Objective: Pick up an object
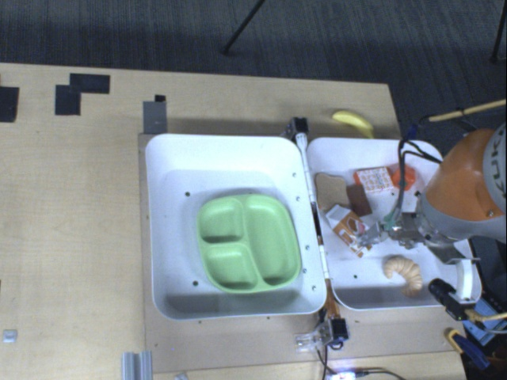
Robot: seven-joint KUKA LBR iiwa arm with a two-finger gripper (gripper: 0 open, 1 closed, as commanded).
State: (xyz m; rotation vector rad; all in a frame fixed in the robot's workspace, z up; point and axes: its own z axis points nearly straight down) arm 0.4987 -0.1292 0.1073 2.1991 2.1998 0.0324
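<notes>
I see the gripper (394, 229) low in the right bin (372, 298), croissant (405, 271) just below it, snack packet (350, 229) beside it on its left. Can't tell grip state, too blurry; arm (467, 188) covers the bin's right part.

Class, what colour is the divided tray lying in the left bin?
Light green; the divided tray shows clearly in the camera view.

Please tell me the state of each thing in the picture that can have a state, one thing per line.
Green divided tray: lying flat, right way up, in the left bin.
Croissant: lying loose on the floor of the right bin.
Orange snack packet: lying flat in the right bin.
Small crumpled packet: lying beside the end effector.
Banana: lying on the bench, behind the bins.
</notes>
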